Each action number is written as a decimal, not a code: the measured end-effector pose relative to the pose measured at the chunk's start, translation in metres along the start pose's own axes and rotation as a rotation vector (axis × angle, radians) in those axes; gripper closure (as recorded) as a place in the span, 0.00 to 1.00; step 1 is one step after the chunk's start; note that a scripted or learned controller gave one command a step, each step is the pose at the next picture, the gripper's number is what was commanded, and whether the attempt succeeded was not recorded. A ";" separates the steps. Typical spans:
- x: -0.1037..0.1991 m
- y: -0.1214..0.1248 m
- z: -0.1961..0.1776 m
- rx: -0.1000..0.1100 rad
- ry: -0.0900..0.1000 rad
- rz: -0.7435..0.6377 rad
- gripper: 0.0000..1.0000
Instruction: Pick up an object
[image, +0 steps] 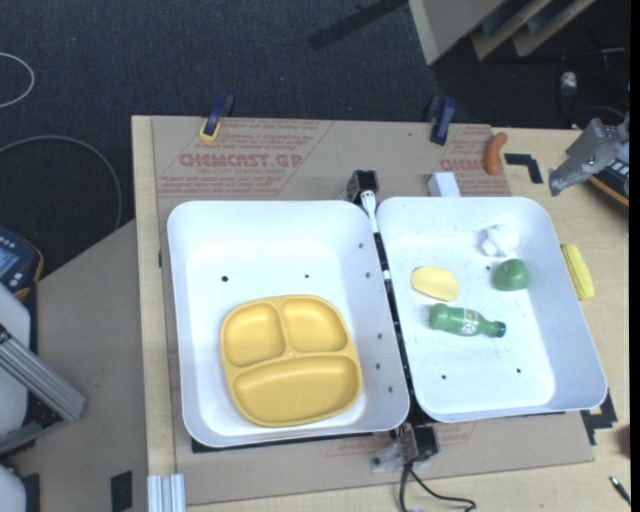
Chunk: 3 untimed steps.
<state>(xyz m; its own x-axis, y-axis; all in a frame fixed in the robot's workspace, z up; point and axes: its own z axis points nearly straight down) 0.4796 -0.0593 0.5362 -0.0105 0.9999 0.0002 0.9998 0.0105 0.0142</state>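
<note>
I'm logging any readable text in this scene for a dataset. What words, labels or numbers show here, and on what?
"CHEMCAST GP", red print on the brown board behind the left bin; the smaller line under it is too blurred to read.
The same red print starts again on the board behind the right bin, cut short: unreadable.
The label on the green bottle is too small to read.

We see two white bins side by side. Left bin (190, 300) holds a yellow three-compartment plate (289, 357). Right bin (570, 360) holds a green bottle (465, 321) lying on its side, a pale yellow piece (435, 283) just above it, a green round object (511, 275) and a small white object (498, 239). The gripper (590, 158) sits at the right edge, outside the bins, well apart from the objects.
</note>
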 end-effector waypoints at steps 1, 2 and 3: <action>-0.004 0.001 -0.005 0.008 -0.002 0.009 1.00; 0.010 0.001 0.132 0.030 0.001 0.011 1.00; 0.087 -0.002 0.156 0.019 0.001 0.002 1.00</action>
